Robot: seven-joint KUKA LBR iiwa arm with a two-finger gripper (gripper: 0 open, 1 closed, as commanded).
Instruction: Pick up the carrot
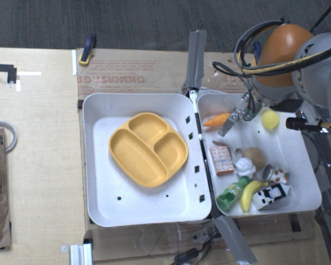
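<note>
The orange carrot [215, 120] lies on its side in the far left corner of the right bin [298, 148], close to the divider between the bins. My gripper [232, 122] hangs low over the bin, right at the carrot's right end, and looks to be touching or nearly touching it. The carrot still rests on the bin floor. The arm's grey wrist and orange band [281, 48] come in from the upper right above it.
A yellow ball [270, 120] sits just right of the gripper. Nearer the front lie a small red and white box [221, 159], a banana [248, 195], a green bottle [230, 195] and several other small items. The left bin [96, 164] holds a yellow divided plate [149, 149].
</note>
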